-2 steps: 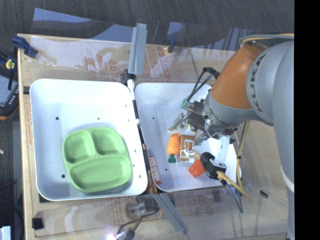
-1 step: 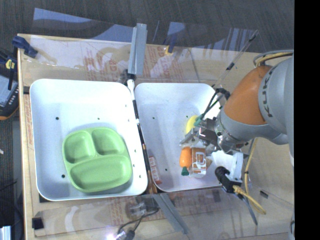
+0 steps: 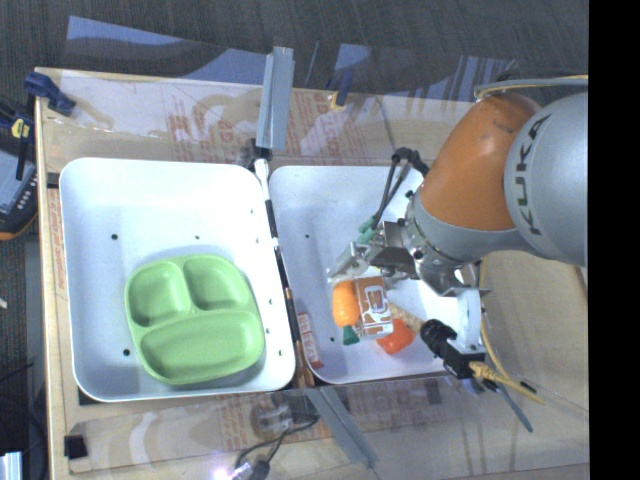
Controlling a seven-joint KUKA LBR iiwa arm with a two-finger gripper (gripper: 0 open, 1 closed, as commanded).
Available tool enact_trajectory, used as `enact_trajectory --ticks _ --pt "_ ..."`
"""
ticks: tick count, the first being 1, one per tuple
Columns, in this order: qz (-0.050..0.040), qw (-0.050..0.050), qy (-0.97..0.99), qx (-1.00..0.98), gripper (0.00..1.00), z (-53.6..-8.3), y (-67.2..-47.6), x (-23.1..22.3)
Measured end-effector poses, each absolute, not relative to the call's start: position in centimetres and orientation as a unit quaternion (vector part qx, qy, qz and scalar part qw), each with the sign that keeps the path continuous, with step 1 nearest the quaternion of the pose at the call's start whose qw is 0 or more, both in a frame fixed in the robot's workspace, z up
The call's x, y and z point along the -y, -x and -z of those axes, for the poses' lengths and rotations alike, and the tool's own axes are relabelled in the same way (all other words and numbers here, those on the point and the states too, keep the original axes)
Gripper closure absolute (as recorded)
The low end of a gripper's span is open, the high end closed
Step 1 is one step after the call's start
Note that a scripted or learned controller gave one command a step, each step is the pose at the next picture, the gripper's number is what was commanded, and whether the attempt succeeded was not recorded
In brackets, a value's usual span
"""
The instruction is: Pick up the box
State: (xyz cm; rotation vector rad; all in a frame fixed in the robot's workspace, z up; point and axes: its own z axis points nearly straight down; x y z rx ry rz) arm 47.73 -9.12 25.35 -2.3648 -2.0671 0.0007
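One gripper [image 3: 385, 258] hung over the right bin [image 3: 300, 218]; I could not tell its state. Just below it lay the box [image 3: 374, 308], small, orange and white with printed labelling, flat among orange items near the bin's front.

A green divided plate [image 3: 194, 320] lies in the left white bin [image 3: 90, 193].

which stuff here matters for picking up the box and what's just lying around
For the job:
box, in the right bin
gripper, just above the box

Lying about:
orange ball-like item
orange-red item
green divided tray in the left bin
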Motion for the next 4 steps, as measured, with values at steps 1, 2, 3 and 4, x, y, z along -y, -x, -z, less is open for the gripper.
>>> enact_trajectory --ticks 1,2,3,4 --pt "-0.0013 0.001 0.692 0.722 1.0 -21.3 -51.5 18.1" --pt "-0.0021 -0.006 0.692 0.722 1.0 -11.1 -49.4 10.5" --pt "0.0 0.0 0.708 0.707 1.0 -21.5 -54.1 10.5" --pt "-0.0001 0.001 0.707 0.707 0.0 -21.5 -54.1 10.5"
